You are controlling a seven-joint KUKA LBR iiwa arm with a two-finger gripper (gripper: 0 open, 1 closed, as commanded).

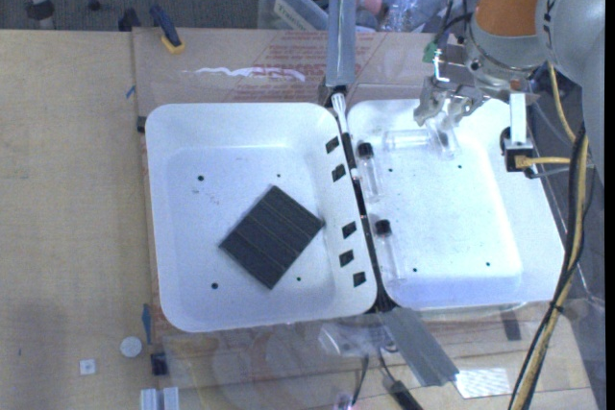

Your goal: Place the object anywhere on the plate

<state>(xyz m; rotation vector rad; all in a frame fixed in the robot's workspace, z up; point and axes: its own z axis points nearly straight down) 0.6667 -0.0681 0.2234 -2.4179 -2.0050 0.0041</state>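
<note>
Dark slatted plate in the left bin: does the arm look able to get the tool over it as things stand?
Probably yes. The plate lies flat and uncovered in the left bin; the tool hangs over the right bin, with just the low divider between.

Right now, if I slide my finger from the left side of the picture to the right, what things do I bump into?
Bare wooden bench → left white bin → dark square plate → divider between the bins → right white bin → end effector.
</note>
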